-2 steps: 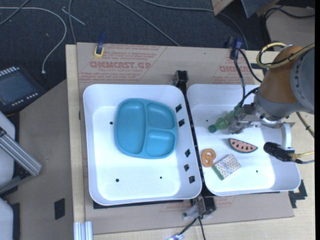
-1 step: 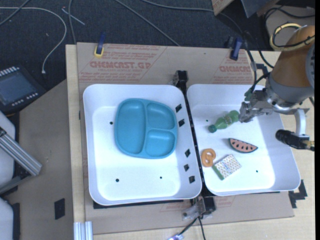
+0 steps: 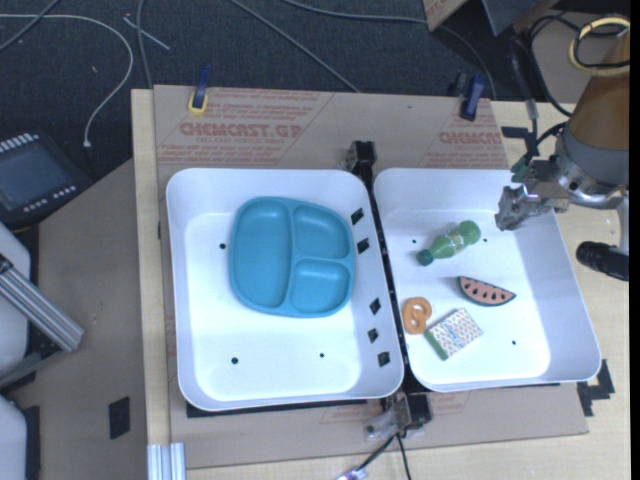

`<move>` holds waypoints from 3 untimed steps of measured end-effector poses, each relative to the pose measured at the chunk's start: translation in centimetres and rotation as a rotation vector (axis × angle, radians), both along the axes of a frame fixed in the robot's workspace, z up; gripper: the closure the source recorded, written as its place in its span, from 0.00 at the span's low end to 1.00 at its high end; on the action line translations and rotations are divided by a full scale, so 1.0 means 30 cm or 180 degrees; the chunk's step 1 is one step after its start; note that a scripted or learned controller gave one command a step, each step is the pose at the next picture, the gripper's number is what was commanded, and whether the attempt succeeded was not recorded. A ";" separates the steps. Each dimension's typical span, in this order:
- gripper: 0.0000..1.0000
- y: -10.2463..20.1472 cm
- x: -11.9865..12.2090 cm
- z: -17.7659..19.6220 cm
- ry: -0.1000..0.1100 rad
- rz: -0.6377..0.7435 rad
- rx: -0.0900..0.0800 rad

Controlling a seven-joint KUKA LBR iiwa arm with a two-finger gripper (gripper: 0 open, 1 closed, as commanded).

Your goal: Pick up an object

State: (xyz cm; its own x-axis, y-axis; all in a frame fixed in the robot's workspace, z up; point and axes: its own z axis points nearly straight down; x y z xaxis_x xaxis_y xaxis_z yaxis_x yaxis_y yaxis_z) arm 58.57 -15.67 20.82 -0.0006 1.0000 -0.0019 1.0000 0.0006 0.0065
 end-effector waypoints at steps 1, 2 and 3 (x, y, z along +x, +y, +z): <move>1.00 -0.001 0.005 0.181 -0.0003 0.0002 0.0000; 1.00 0.152 0.050 0.160 0.0014 0.0016 0.0011; 1.00 0.331 0.038 0.113 0.0031 0.0016 0.0014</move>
